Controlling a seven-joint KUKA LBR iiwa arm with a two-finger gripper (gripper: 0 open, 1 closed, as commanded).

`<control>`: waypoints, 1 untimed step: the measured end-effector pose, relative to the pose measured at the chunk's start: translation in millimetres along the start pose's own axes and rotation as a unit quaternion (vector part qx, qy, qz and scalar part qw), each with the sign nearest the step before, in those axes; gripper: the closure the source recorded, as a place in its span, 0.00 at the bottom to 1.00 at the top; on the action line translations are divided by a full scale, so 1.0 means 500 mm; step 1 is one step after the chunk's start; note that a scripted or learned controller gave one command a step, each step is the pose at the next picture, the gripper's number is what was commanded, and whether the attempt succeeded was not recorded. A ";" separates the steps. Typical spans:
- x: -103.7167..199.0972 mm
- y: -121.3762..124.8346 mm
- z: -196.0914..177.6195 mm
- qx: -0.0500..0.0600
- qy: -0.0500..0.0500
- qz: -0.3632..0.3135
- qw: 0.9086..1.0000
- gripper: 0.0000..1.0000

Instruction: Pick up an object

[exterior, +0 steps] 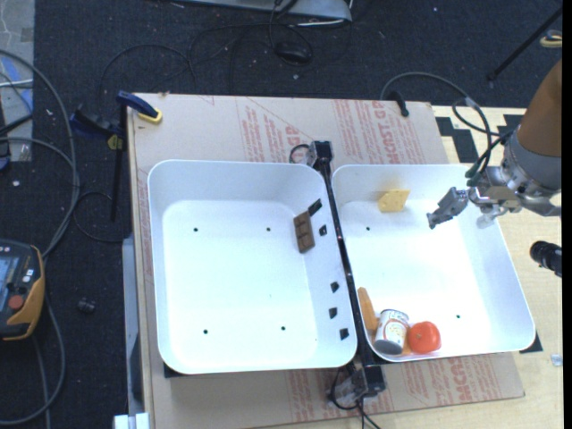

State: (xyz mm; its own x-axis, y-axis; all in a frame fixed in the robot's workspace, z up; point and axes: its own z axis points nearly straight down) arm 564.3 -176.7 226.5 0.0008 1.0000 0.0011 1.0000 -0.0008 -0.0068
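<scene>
The right bin (pixel 500 266) holds a yellow wedge (pixel 393 201) near its far edge. In its near corner lie an orange carrot-like stick (pixel 366 307), a small can (pixel 391 329) and a red tomato (pixel 424 336). A brown chocolate bar (pixel 305 232) leans on the right wall of the left bin (pixel 179 239). My gripper (pixel 465 213) hangs over the right bin's far right part, to the right of the yellow wedge and apart from it. It is open, with nothing between its fingers.
A divider with black clips (pixel 335 286) runs between the two bins. Cables (pixel 420 83) trail over the cardboard-covered bench behind the bins. A blue and yellow clamp (pixel 138 107) sits at the bench's far left corner.
</scene>
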 end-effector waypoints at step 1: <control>0.000 0.003 -0.007 -0.003 -0.001 0.000 1.000 0.00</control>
State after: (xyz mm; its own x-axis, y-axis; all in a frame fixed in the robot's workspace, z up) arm 565.7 -176.5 230.0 -0.0002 1.0000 0.0000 1.0000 0.0002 -0.0002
